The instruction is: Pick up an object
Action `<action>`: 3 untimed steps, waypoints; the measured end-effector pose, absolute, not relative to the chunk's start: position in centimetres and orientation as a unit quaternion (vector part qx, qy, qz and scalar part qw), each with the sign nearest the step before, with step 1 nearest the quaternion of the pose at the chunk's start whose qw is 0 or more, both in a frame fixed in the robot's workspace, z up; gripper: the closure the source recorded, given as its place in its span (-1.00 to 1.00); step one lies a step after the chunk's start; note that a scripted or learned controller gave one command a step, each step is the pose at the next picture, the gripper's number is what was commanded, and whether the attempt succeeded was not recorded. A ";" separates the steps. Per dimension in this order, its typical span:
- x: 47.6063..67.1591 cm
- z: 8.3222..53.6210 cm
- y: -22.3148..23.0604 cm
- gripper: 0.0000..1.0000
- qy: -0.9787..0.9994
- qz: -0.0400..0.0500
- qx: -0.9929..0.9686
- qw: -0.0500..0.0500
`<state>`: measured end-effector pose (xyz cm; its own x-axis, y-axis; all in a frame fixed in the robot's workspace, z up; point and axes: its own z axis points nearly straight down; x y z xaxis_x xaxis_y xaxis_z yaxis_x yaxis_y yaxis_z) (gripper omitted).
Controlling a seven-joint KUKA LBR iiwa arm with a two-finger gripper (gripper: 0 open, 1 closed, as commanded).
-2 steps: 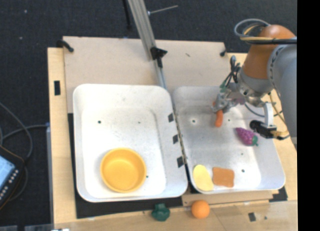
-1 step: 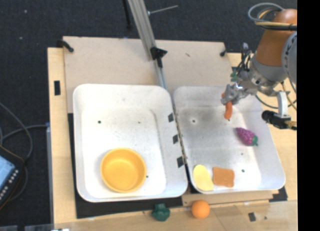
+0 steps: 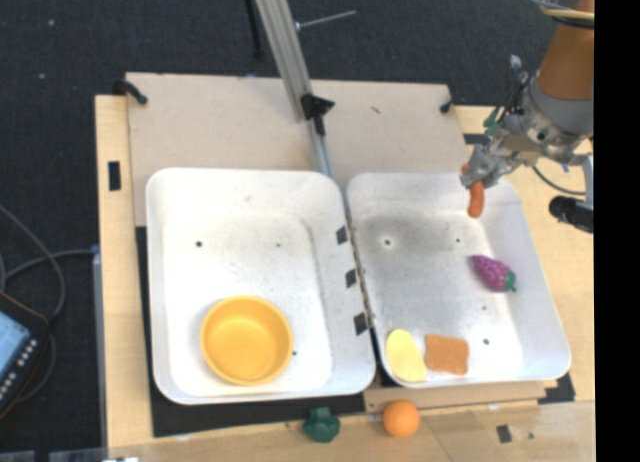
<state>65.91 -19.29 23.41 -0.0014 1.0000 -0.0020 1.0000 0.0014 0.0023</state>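
My gripper [image 3: 481, 174] hangs over the far right corner of the right bin [image 3: 430, 200]. It is shut on a small orange-red stick-shaped object [image 3: 476, 200], which dangles from the fingertips above the bin floor. Lower in the same bin lie a purple grape bunch [image 3: 492, 272], a pale yellow oval piece [image 3: 404, 354] and an orange block [image 3: 447, 354]. The last two touch each other at the bin's near edge. A yellow bowl [image 3: 246, 339] sits in the near part of the left bin [image 3: 240, 210].
An orange ball [image 3: 400, 418] and a small green object [image 3: 321, 425] rest on the bench in front of the bins. A slanted metal pole [image 3: 285, 35] rises behind the gap between the bins. Cables run along the right side.
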 end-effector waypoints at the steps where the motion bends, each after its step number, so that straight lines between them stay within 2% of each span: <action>1: 66.0 25.2 -19.4 1.00 0.708 0.001 0.706 0.002; 2: 66.9 25.3 -13.3 1.00 0.710 0.001 0.705 0.000; 3: 67.1 24.1 -7.7 1.00 0.709 0.000 0.705 0.000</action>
<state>67.05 -7.68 24.06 -0.0064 1.0000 0.0009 1.0000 0.0064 -0.0002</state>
